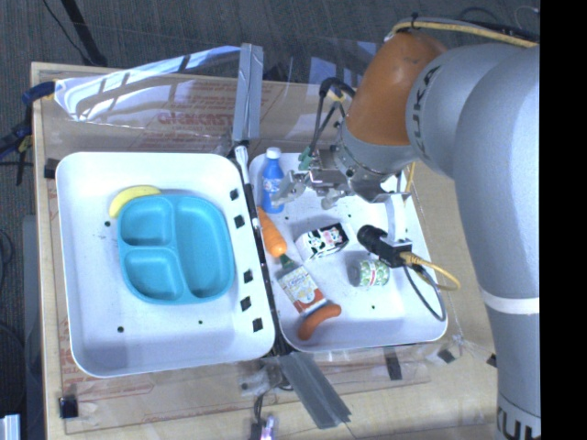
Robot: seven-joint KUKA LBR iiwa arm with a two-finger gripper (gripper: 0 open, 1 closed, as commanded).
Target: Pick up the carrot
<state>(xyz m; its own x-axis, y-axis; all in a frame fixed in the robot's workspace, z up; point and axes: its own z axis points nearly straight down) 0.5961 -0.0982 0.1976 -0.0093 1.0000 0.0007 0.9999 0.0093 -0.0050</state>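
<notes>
- Camera view: the carrot (272, 234) lies in the right bin (417, 324), against its left wall, just below the bottle (271, 180).
- You see the gripper (307, 181) hovering above it; whether it's open, you cannot tell.
- Descend left, straddling the carrot crosswise.

orange carrot (272, 234), blue divided plate (177, 247), white bins (83, 246)

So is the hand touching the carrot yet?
Apart. The camera view shows white bin floor between the hand and the carrot, which lies by the divider.
</notes>
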